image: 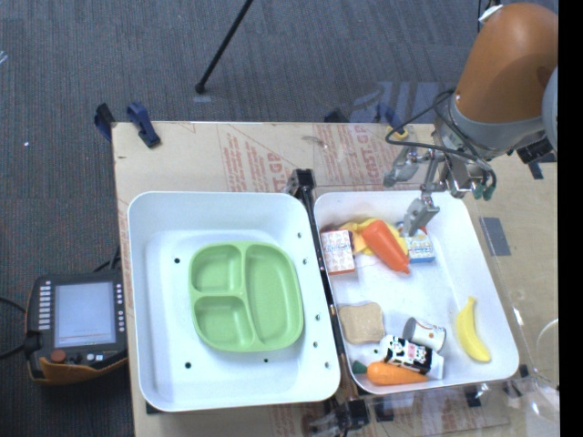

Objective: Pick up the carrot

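An orange carrot [385, 246] lies slantwise at the back of the right bin [460, 280], resting among a yellow item and small cartons. A second orange carrot-like piece with a green end [393, 373] lies at the bin's front edge. My gripper [412, 197] hangs over the back of the right bin, just above and to the right of the upper carrot. It is open, with nothing between its fingers, and one fingertip [417, 217] points down toward the blue-and-white carton [421, 248].
The left bin [159, 244] holds a green divided plate [246, 296]. The right bin also holds a red-and-white carton [337, 250], a bread slice [363, 322], a cow-print carton [408, 354], a small can [425, 334] and a banana [472, 330].
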Robot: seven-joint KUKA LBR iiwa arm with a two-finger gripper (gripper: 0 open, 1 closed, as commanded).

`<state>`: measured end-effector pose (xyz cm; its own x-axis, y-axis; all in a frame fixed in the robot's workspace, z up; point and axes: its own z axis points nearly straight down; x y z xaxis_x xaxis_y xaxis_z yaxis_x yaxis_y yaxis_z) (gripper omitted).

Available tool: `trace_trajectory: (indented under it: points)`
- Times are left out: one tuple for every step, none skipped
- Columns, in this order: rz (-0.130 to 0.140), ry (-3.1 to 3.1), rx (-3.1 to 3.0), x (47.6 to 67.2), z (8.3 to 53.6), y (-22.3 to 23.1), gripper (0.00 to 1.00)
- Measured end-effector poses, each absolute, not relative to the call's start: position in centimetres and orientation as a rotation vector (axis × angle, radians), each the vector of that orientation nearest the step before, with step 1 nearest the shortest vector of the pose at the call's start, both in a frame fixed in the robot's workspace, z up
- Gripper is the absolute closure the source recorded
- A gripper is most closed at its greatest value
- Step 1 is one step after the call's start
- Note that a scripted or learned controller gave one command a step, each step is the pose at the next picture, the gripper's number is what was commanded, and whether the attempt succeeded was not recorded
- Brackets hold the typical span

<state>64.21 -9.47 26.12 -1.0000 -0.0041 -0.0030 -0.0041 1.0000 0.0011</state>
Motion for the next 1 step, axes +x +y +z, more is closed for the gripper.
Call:
trace_trajectory:
  points:
    - [0.008, 3.149, -0.166, 64.09, 14.43, -8.08, 0.0]
